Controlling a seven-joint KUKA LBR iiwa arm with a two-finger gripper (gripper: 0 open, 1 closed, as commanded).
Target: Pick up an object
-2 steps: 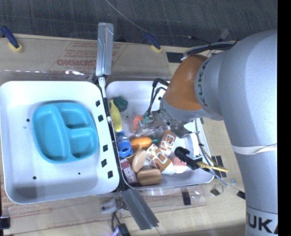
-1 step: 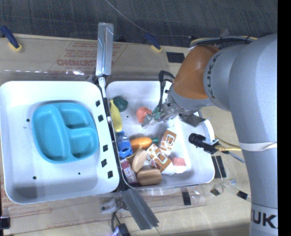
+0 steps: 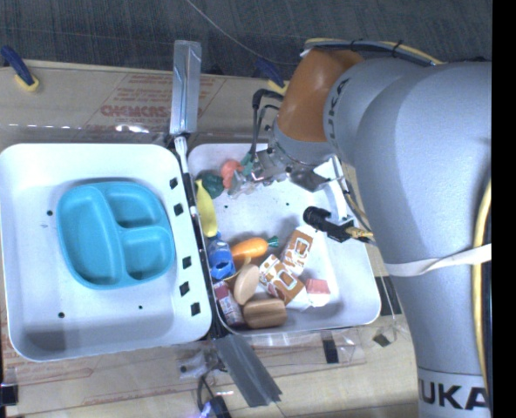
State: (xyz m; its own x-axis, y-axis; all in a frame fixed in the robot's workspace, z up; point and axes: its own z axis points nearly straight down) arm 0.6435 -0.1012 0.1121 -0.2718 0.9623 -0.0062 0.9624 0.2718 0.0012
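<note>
Fingers (image 3: 245, 177) low in right bin (image 3: 363, 299), state unclear. Orange toy (image 3: 230, 171) and green piece (image 3: 212, 185) crowd just beside; risk: nudged away, missed grasp.

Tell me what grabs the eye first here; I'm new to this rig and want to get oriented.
The big grey arm with its orange band fills the right side, its gripper reaching down into the right bin. A bright blue divided tray lies in the left bin. Toy food is piled along the right bin's left and lower part.
</note>
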